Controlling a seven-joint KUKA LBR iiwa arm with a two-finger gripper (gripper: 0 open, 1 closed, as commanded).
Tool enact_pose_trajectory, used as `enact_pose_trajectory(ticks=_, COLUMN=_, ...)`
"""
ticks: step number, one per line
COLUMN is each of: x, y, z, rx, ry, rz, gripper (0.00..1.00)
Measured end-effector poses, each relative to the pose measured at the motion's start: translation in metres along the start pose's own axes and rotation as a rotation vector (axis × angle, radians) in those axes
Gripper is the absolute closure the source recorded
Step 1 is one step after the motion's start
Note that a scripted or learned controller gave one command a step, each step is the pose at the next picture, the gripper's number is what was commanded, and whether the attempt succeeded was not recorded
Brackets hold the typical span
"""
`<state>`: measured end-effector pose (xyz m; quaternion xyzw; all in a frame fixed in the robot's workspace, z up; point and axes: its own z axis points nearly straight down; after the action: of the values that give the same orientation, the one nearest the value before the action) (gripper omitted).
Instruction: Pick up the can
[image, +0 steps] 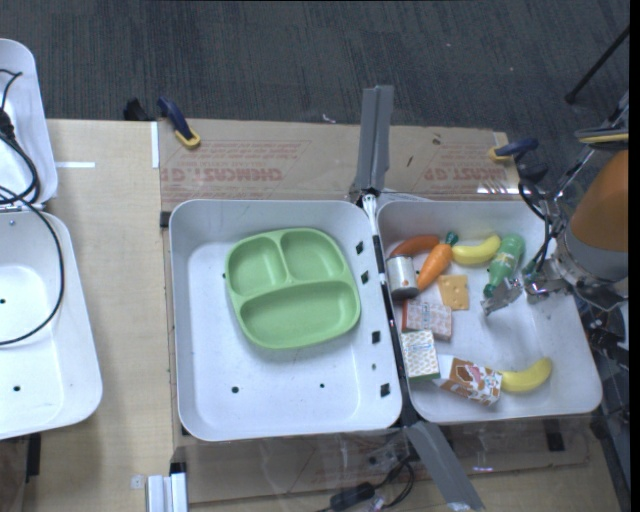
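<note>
The can (401, 275) is small and silver and lies on its side at the left wall of the right bin (570, 385), just left of a carrot (434, 265). My gripper (502, 296) hangs low over the right half of that bin, below a green bottle (505, 255) and well to the right of the can. Between the gripper and the can lie the carrot and an orange square slice (454, 292). Nothing shows in the gripper.
The right bin also holds a red pepper (413, 245), two bananas (475, 250) (526, 376), two small boxes (428, 320) (420, 353) and a juice carton (470, 380). A green divided plate (293, 287) sits in the left bin (190, 330). Bare floor lies around the gripper.
</note>
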<state>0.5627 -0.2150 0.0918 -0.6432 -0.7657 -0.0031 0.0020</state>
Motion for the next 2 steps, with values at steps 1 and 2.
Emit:
enact_pose_trajectory(ticks=1, x=-0.01, y=0.058, z=0.0, rx=-0.001, ry=0.0, rz=0.03, gripper=0.0)
enact_pose_trajectory(ticks=2, x=-0.015, y=0.056, z=-0.01, rx=-0.001, ry=-0.009, rz=0.032, gripper=1.0)
